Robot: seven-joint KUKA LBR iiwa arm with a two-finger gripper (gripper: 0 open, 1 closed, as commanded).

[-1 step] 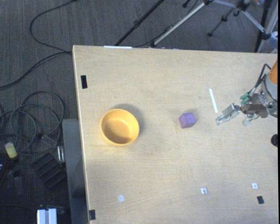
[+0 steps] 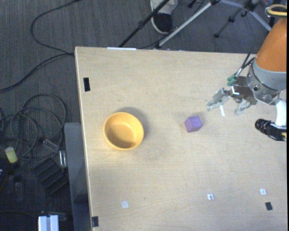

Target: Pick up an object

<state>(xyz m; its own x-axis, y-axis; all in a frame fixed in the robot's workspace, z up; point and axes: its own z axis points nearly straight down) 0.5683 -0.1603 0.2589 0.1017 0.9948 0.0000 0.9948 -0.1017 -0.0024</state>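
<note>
Right now we see our two-finger gripper hanging over the right part of the pale wooden bench top, its fingers spread apart and nothing between them. The small purple cube, which we take for the thing to pick up, sits on the bench just left of the gripper and a little nearer to us, clearly apart from the fingertips. Well to the left of the cube stands a round yellow bowl, upright and with nothing showing in it; it lies far enough off that it should not hinder us.

We judge the cube to be light and stiff, probably foam or plastic, though we cannot tell which. Its flat faces look turned slightly against the bench edges, so we would line the fingers up with two opposite side faces and close on their middle, low enough that it does not pop out. A light block may slide or twist if one finger touches first. The grasp is not yet begun.
</note>
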